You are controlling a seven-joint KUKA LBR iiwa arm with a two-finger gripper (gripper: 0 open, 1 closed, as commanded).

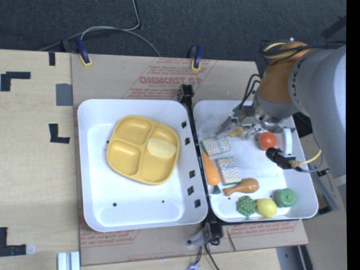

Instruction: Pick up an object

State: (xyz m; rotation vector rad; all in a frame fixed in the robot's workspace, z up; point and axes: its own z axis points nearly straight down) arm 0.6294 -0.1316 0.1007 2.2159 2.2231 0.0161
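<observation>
Two bins (90,167); pincer (239,125) above right bin.

Two white bins sit side by side: the left bin (95,207) holds a yellow divided plate (143,149). The right bin (306,207) holds two waffle pieces (222,157), a carrot (210,170), a drumstick (242,187), broccoli (245,206), a lemon (266,207), a green fruit (286,197) and a tomato (268,140). The gripper (243,126) hangs low over the right bin's far side, just beside the tomato.

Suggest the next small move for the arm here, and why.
Probably a short descent onto a chosen item: the two-finger gripper sits in the right white bin near its back, and the small red ball and checkered waffle piece lie close beside it, ungrasped.
</observation>
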